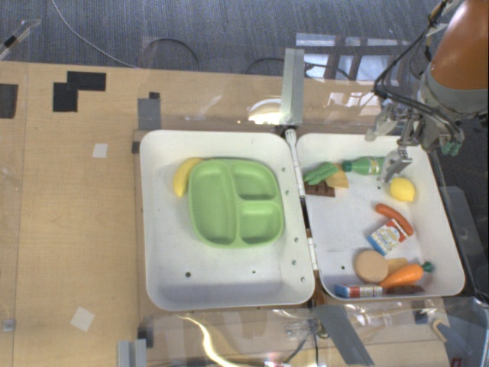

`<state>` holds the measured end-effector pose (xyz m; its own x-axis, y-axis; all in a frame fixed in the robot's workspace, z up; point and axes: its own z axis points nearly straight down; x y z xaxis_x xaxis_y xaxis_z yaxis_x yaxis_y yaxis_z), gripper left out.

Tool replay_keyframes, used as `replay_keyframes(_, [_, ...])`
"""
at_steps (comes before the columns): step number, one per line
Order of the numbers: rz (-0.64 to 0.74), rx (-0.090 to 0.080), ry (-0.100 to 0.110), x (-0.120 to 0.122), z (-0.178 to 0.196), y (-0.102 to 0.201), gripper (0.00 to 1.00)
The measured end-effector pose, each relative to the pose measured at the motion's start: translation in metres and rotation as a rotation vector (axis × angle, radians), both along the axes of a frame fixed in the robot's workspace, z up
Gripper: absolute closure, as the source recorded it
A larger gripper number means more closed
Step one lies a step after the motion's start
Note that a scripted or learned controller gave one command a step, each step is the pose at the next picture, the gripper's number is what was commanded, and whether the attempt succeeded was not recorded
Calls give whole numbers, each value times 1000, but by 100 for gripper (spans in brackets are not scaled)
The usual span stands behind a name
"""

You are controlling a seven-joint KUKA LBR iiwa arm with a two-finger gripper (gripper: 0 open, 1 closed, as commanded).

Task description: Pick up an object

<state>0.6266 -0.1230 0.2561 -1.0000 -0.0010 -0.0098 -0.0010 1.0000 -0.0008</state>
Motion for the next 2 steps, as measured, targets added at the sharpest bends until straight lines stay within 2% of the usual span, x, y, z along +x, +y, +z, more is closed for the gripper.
replay_keyframes(1, [183,1,8,-11,-124,8,0])
replay_keyframes(2, [-20,-4,-12,-83,-155,-84,0])
